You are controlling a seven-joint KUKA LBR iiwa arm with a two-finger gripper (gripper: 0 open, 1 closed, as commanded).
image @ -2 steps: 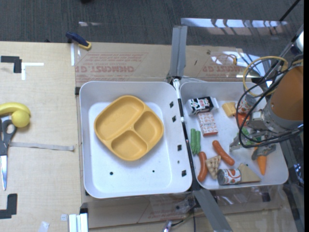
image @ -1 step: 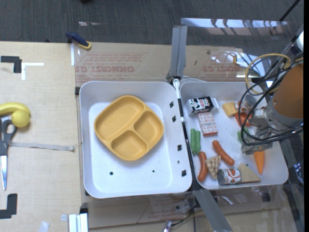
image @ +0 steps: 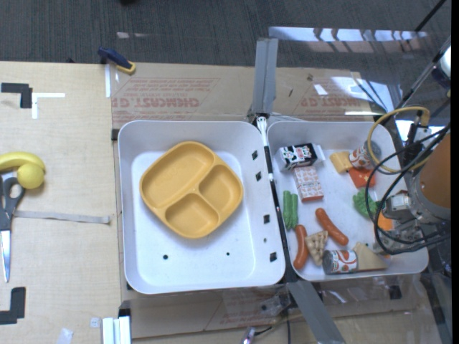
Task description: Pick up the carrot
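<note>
The carrot point(image: 385, 223) lies at the right side of the right bin point(image: 401, 269). It shows as a small orange piece with a green leafy top point(image: 364, 204) to its left. The arm's wrist and cables hide most of it. My gripper point(image: 394, 210) hangs right over the carrot's orange part, close to the bin's right wall. The wrist and cables also cover the fingertips, and I cannot make out whether anything is held.
The right bin also holds a black-and-white carton point(image: 297, 155), a red wafer box point(image: 309, 186), a green pod point(image: 290, 210), two sausages point(image: 332, 226), a can point(image: 339, 261) and a cheese wedge point(image: 340, 162). A yellow divided plate point(image: 190, 188) sits in the left bin. A banana point(image: 21, 169) and scissors point(image: 7, 206) lie on the bench at far left.
</note>
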